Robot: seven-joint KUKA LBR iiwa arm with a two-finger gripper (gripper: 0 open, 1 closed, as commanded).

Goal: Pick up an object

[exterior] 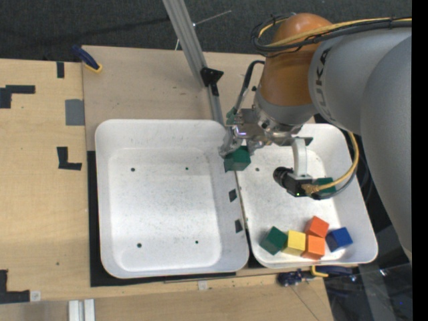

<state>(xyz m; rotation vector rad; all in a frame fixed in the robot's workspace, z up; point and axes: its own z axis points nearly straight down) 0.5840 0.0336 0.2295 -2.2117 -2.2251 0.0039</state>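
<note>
The claw (235, 154) is hanging over the seam where the two white bins meet, its fingers closing on a dark green block (237, 160) held above the left bin's (160, 199) right rim. The right bin (341, 179) is carrying a green cube (273, 240), a yellow cube (295, 241), two orange cubes (315, 236) and a blue cube (340, 238), all crowding its near edge. The tan worktop (40, 199) is lying open beside the left bin.

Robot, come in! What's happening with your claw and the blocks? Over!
Gripper above the bins' shared rim, green block at its tip; grip unconfirmed. Five blocks clustered in right bin. Nothing blocking. Over.
</note>
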